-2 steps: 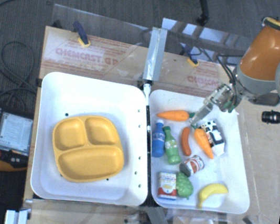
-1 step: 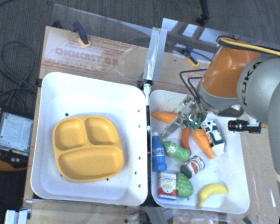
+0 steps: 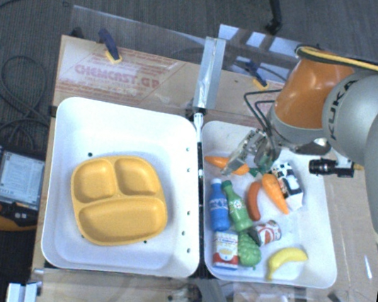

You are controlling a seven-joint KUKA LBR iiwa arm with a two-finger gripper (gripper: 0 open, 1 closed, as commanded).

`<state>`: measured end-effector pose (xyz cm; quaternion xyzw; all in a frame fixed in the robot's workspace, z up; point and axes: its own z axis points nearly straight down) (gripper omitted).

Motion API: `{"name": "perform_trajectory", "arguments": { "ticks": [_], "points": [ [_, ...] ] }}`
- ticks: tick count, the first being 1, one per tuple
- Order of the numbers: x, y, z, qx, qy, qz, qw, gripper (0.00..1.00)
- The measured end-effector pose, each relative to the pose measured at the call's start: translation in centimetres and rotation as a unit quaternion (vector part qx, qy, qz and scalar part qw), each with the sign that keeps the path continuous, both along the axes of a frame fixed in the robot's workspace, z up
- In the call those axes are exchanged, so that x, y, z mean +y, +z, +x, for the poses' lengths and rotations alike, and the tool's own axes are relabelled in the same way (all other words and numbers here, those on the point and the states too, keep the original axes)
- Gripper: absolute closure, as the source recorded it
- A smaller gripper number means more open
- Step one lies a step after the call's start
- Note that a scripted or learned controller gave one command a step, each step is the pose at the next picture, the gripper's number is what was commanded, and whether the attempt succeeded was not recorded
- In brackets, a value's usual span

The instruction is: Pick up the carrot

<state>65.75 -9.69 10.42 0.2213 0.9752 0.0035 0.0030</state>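
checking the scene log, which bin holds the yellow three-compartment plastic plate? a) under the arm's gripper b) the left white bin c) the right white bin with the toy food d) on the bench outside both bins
b: the yellow three-compartment plastic plate lies in the left white bin, while the orange toy carrot and other toy food lie in the right white bin.
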Motion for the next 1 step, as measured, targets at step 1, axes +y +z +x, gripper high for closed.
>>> {"name": "perform_trajectory", "arguments": {
  "ticks": [1],
  "points": [
    [4.52,8.01,-0.67,0.003,-0.084,-0.0017,0.9965,1.00]
  ]
}}
